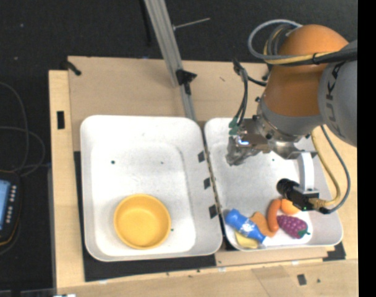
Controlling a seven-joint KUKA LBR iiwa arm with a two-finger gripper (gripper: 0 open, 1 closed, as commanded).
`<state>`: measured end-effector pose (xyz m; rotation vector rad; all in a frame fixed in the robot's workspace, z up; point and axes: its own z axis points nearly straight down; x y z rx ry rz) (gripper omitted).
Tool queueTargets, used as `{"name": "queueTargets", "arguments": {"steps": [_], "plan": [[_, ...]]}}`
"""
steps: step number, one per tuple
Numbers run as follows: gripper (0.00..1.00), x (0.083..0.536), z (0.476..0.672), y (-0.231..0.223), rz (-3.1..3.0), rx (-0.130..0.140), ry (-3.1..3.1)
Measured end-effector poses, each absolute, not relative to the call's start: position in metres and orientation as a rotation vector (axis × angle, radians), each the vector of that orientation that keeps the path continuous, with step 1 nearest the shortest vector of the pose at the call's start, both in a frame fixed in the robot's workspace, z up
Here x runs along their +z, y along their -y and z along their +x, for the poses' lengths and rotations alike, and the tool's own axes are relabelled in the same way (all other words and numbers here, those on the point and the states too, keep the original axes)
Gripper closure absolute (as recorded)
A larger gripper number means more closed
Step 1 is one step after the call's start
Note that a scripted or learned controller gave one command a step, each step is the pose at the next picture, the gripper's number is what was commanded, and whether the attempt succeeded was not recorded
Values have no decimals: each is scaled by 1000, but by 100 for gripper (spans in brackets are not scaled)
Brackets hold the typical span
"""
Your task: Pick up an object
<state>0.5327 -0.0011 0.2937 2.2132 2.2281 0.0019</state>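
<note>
My gripper (235,152) hangs over the far left part of the right bin (250,184), close to the wall between the two bins. It is well apart from the toys heaped in that bin's near corner. The heap holds a blue bottle-shaped toy (242,221), a yellow piece (247,241) under it, an orange carrot (272,213) and a purple bunch of grapes (293,226). Another orange piece (292,206) lies just above the grapes. The wrist hides part of the bin's back.
The left bin (145,147) holds a yellow bowl (142,220) in its near half. A slanted metal rail (169,48) rises behind the bins. Bare floor of the right bin lies between the gripper and the toys.
</note>
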Motion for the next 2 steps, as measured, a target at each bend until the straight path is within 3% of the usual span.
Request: {"name": "queueTargets", "arguments": {"steps": [2], "plan": [[100,274,575,-78,2215,-1,-2226]]}}
